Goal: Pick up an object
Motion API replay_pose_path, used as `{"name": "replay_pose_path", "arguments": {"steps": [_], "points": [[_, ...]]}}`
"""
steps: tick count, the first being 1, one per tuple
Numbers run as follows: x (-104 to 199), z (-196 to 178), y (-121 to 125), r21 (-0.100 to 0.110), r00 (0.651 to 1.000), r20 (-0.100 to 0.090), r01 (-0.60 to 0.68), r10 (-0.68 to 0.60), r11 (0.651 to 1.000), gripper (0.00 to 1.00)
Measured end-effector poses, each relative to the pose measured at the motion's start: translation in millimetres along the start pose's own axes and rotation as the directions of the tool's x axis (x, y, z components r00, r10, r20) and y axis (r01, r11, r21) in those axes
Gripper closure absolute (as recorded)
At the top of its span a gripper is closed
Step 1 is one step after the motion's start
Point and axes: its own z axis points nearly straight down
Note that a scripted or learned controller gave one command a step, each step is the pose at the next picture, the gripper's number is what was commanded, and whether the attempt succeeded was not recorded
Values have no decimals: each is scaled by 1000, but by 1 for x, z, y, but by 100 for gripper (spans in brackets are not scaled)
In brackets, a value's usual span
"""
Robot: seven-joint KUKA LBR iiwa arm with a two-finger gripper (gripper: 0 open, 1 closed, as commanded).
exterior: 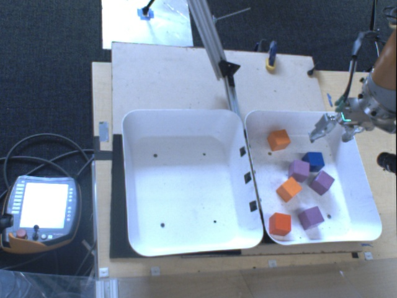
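Note:
Several cubes lie in the right bin (366, 191). An orange cube (278, 139) sits alone toward the back. A blue cube (314, 161) touches a purple cube (299, 169), with another purple cube (322, 182) and an orange cube (288, 189) close by. Near the front are a purple cube (311, 217) and an orange cube (280, 224). My gripper (334, 131) hangs over the bin's back right part, above and behind the blue cube. Its two fingers stand apart, open, with nothing between them.
The left bin (133, 185) adjoins the right one along a shared rim. A slanted metal pole (208, 30) runs down to the bins' back junction. A yellow-blue clamp (272, 61) sits on the board behind. A teach pendant (40, 213) lies far left.

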Motion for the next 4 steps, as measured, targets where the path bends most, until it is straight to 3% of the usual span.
{"name": "replay_pose_path", "arguments": {"steps": [1, 3, 4], "points": [[0, -2, 1, -4, 1000, 1, 0, 0, 1000, 0], [-4, 106, 3, 2, 1000, -1, -3, 3, 1000, 0], [-17, 152, 4, -17, 1000, 8, -4, 4, 1000, 0]]}}
